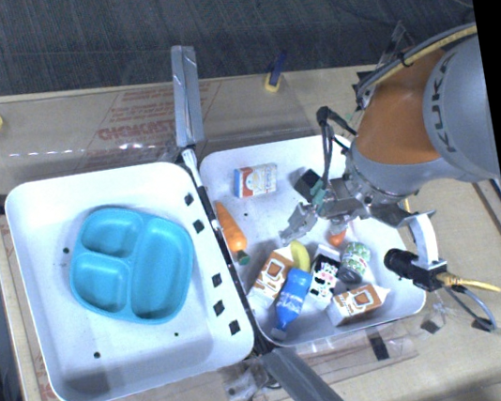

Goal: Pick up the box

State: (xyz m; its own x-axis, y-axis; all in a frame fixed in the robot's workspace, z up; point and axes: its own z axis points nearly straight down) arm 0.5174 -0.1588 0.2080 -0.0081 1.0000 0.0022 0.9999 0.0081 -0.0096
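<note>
the arm (428, 122) comes in from the right over the right bin (226, 166), w/ the jaws (313, 205) low near the bin's middle; can't tell if they're released or clenched, too dark and cluttered there. nothing visibly between them. the box (256, 180), white w/ orange print, lies near the bin's back wall, left of the jaws and apart from them. other stuff in the same bin: a carrot (230, 228) along the left wall, a blue bottle (290, 297), a brown-and-white carton (272, 275), a cow-print carton (324, 280) and another small carton (359, 302) near the front. left bin (60, 369) holds a blue divided tray (133, 264). both bins sit side by side on the table (75, 119).
</note>
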